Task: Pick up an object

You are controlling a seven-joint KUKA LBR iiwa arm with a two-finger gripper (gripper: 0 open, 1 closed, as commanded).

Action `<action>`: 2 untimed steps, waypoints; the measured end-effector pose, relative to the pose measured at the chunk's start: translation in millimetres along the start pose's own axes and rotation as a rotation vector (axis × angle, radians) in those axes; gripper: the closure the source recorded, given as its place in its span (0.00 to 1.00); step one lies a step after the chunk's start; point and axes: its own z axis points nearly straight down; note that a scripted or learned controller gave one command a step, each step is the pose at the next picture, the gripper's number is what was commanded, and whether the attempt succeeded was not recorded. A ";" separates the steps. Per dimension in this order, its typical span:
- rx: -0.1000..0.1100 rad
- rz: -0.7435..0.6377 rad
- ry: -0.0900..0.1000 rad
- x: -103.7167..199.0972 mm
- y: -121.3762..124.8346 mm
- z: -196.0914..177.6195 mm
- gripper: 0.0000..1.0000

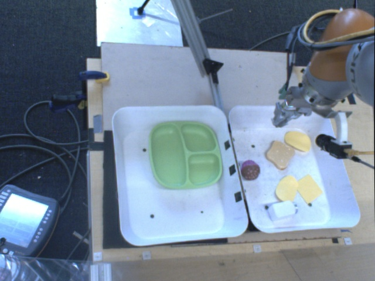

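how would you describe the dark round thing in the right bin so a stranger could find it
Look in the right-hand white bin, at its left edge beside the divide between the bins. The small maroon disc lies there, left of the toast-coloured slice. It is the bin's only dark piece; its neighbours are yellow, tan or white.

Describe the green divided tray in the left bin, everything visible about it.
The green divided tray is a pale green, rounded-square plate that looks like matte plastic. Raised ridges split it into three compartments: one long one along its left side and two smaller ones stacked on its right. All three look bare. It lies flat and right side up, turned slightly off square, on the floor of the left white bin, toward the bin's far half. It touches only the bin floor; the gripper hangs over the right bin, well apart from it.
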 end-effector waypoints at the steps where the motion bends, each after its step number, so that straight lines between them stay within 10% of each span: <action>1: 0.000 0.000 0.000 57.1 3.6 2.2 1.00; 2: -0.001 0.000 0.001 116.5 11.4 3.2 1.00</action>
